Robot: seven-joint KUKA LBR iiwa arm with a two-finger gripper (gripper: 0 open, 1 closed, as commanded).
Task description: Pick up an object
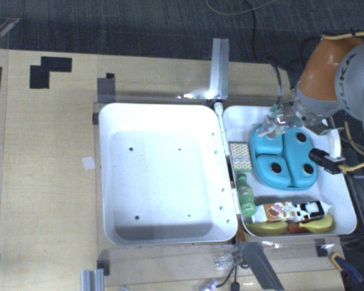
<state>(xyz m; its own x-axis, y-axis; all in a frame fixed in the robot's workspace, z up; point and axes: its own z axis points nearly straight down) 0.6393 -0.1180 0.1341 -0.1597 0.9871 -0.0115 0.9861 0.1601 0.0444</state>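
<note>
The right bin (346, 190) holds several objects. A teal moulded piece with dark round holes (285, 157) lies in its middle. Along the bin's left wall sit a small patterned packet (239, 154) and a green bottle (244, 194). By the front wall lie a printed orange, white and black package (291, 211) and a yellow banana-shaped item (297, 226). My gripper (278, 120) hangs over the far left corner of the teal piece, low and close to it. The grey arm with its orange band (324, 71) comes in from the upper right.
The left bin (161, 168) is a plain white tub beside the right one, split from it by a metal rail (221, 77) at the back. Black cables (346, 162) trail along the right bin's right wall. Wooden bench surface surrounds both bins.
</note>
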